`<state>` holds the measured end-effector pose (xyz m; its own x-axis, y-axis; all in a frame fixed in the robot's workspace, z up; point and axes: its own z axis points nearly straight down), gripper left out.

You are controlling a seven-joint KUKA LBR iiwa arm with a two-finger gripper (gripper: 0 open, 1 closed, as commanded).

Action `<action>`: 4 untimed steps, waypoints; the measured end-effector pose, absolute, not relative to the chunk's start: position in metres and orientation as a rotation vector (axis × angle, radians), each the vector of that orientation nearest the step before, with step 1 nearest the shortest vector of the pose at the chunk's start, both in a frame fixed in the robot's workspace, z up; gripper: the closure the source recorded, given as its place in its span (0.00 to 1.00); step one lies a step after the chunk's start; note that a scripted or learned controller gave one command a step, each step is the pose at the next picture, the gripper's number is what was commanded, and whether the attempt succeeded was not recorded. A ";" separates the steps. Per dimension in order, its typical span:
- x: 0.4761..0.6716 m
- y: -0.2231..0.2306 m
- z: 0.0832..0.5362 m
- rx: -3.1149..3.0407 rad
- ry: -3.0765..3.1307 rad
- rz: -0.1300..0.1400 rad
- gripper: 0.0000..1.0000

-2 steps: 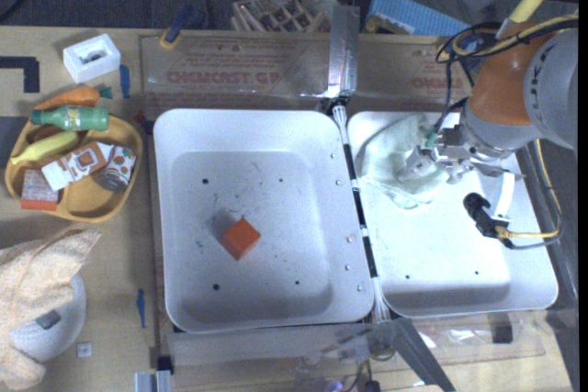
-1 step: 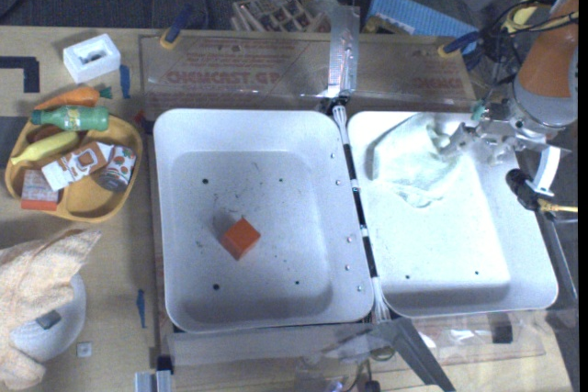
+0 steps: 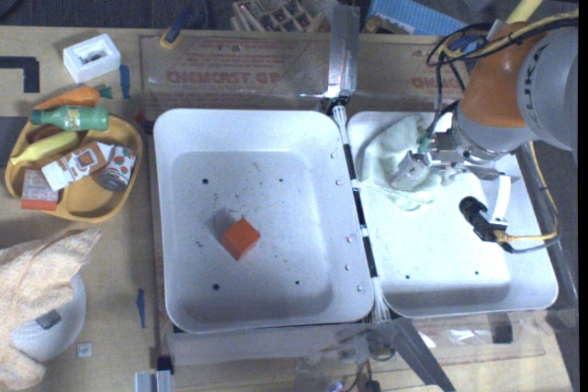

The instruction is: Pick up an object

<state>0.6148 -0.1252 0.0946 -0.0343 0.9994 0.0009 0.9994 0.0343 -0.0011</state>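
Orange cube (image 3: 242, 238) is sitting in the left bin (image 3: 184, 138), a little left of centre on the floor, tilted with one corner toward the lower edge and clear of every wall. Right bin (image 3: 542, 289) is lying just beside it, the two rims touching along the middle seam. Pale crumpled cloth (image 3: 390, 151) is resting in the right bin's upper left corner. Gripper (image 3: 411, 170) is hanging over the cloth's lower right edge, reaching in from the right; whether it is touching the cloth cannot be told, and the state of the fingers cannot be told either. Yellow bowl (image 3: 110, 202) of packets and bottles is standing on the counter (image 3: 119, 289) left of the bins, well apart from the cube.
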 end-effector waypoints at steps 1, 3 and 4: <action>0.648 -0.171 0.154 -2.238 -2.209 -0.001 0.00; 0.647 -0.101 0.091 -1.995 -2.442 -0.007 0.00; 0.668 -0.105 0.090 -1.940 -2.471 0.001 0.00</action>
<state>0.6677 -0.1050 0.0899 -0.2371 0.9715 -0.0008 0.9715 0.2371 -0.0006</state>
